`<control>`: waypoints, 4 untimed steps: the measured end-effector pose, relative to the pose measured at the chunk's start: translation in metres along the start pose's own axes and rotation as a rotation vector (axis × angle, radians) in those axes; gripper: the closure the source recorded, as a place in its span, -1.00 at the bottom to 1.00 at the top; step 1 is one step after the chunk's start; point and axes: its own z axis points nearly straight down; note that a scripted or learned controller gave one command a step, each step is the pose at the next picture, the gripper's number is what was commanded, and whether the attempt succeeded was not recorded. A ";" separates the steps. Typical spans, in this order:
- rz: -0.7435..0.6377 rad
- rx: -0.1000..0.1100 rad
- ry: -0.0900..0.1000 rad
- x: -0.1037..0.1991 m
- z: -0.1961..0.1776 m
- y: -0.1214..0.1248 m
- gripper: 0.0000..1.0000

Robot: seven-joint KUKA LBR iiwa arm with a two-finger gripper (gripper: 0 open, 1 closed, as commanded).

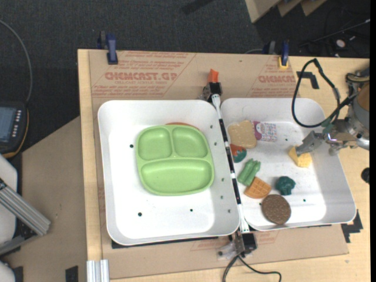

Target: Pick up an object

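Two white bins are set side by side on the bench, so that things can be kept apart. In the left bin (117, 204) a green plate (174, 160) with three parts is laid flat in the middle. The toys to be picked are kept in the right bin (335, 198).

A yellow piece (300, 157) is seen near the right side of that bin, and the gripper (310, 143) is placed just above it, touching it or nearly so. How far the gripper is opened cannot be told, and no hold on the piece can be made out.

More toys are spread out to the left: a tan bread slice (242, 133), a green bundle (249, 170), an orange waffle (257, 188), a teal lump (285, 184) and a brown round cookie (275, 208). The yellow piece is left well apart from them, so it is likely the easy one to be grabbed.
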 end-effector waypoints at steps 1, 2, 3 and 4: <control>-0.005 0.000 0.014 -0.020 0.107 0.040 -1.00; -0.001 -0.002 0.000 -0.026 0.093 0.038 1.00; -0.010 -0.002 0.004 0.085 0.075 0.054 1.00; -0.009 -0.008 0.003 0.163 -0.001 0.049 1.00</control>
